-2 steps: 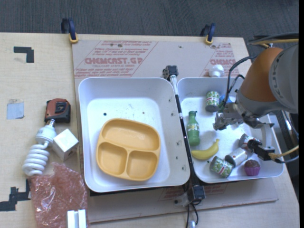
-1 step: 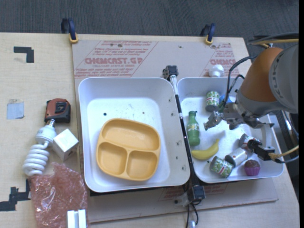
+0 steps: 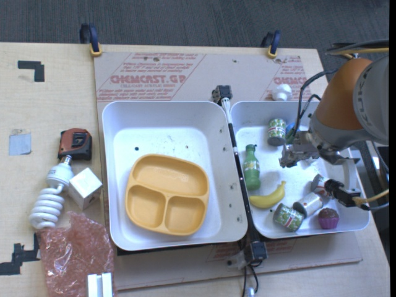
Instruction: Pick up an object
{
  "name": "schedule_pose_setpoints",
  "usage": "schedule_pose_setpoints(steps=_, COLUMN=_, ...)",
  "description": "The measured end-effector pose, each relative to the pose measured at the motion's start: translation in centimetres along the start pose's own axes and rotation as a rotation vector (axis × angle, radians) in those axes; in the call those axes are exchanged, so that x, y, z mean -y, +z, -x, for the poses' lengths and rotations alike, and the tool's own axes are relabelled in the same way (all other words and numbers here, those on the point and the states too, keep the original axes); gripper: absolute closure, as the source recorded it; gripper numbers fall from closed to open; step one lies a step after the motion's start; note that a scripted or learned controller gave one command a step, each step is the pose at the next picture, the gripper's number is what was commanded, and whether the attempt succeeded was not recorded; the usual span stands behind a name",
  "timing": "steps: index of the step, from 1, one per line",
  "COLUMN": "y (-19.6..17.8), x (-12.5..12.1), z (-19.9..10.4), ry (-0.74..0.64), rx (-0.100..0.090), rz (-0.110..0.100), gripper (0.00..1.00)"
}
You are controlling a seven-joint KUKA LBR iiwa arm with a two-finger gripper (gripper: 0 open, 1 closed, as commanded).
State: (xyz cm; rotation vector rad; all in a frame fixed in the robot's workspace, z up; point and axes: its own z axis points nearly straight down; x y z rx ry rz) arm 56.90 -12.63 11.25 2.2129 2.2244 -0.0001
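From the camera view above the counter (image 3: 49,104), two shallow white bins sit side by side. The left bin (image 3: 117,166) holds a yellow divided plate (image 3: 167,193), lying flat with its three compartments facing up. The right bin (image 3: 247,125) carries the graspable things: a green bottle (image 3: 251,166) lying along the bin's left wall, a banana (image 3: 269,196) just below it, a green can (image 3: 276,130) standing near the upper middle, a second green can (image 3: 287,218) tipped on its side near the lower rim, a silver cylinder (image 3: 307,202) beside that can, and a small purple fruit (image 3: 328,217) in the lower right corner.

The grey arm (image 3: 349,104) with its orange band reaches in from the right, and the pincer (image 3: 296,156) hangs over the middle of the right bin, between the upright green can and the banana. Whether it is released or clenched cannot be told; nothing can be made out in its grip.

On the counter left of the bins lie a spiral light bulb (image 3: 51,197), a white cube (image 3: 85,185) touching it, a tape measure (image 3: 75,144) and a crumpled pink bag (image 3: 77,252).
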Motion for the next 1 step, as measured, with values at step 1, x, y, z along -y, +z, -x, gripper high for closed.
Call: schedule_pose_setpoints(steps=1, y=0.00, x=0.00, z=0.00, ry=0.000, rx=0.000, rz=0.000, gripper=0.00)
